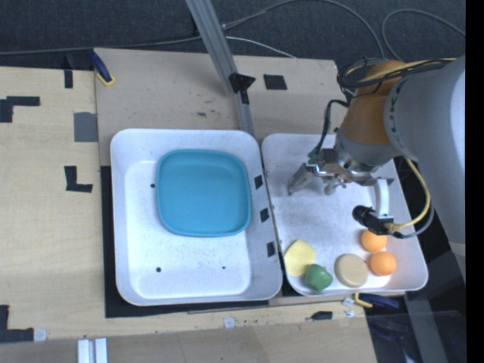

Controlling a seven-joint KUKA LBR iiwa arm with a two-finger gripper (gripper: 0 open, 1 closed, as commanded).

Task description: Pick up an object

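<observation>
Five small objects cluster along the near edge of the right bin (291,153): a pale yellow block (299,256), a green rounded piece (318,277) touching it, a beige disc (351,270), and two orange balls (373,240) (383,263) close to the bin's right wall. All lie well below the gripper (313,181), which hovers over the bin's upper half with its two fingers spread apart and nothing between them. The bin floor between the gripper and the cluster is bare speckled white plastic, giving open room; the objects themselves sit tight against the near rim and one another. A black cable fitting (366,216) hangs just above the upper orange ball. The left bin (125,203) holds a smooth turquoise square plate (203,192) with rounded corners. Both bins rest on a light wooden bench (45,225)
</observation>
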